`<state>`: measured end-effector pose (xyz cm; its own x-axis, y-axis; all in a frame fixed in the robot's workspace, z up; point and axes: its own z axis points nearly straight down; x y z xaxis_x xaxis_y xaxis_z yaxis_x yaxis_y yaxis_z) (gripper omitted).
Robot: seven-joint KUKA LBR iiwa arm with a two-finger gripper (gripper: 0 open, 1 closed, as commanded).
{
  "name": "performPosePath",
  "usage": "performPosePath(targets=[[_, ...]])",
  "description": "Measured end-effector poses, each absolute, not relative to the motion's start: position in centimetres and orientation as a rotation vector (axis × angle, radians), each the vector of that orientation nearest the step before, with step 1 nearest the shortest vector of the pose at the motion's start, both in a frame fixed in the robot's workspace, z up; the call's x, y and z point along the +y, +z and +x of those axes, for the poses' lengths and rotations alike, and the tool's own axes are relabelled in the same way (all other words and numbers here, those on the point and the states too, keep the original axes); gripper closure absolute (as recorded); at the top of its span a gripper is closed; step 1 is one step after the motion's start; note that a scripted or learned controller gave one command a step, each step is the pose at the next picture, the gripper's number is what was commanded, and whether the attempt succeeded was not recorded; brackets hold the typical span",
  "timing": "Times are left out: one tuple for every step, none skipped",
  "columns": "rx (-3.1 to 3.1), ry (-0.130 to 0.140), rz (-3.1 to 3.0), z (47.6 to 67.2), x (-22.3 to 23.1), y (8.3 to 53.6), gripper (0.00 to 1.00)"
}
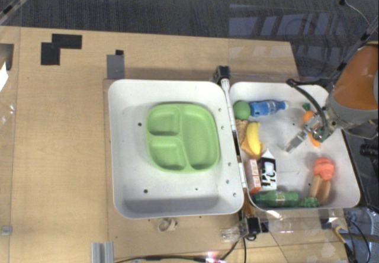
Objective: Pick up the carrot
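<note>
The carrot (308, 117) is a small orange piece with a green tip, lying in the right bin (349, 164) near its far right side. My gripper (303, 136) hangs low right over it and covers its middle. A second orange bit shows just past the gripper's near side, at the carrot's other end (316, 142). A grey finger-like part (294, 143) slants down-left onto the bin floor. The arm's orange band (358, 81) comes in from the right.
In the right bin lie a green ball (241, 109), a blue bottle (266, 106), a banana (253, 138), two small boxes (263, 174), a green cucumber (277, 198) and a pink-topped toy (323, 174). The left bin (127, 137) holds a green divided plate (180, 137).
</note>
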<state>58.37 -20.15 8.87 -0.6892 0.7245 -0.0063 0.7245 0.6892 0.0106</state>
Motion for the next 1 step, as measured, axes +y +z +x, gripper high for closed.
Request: performPosePath(targets=[[2.868,0.013,1.221,58.82,-20.15,10.32,1.00]])
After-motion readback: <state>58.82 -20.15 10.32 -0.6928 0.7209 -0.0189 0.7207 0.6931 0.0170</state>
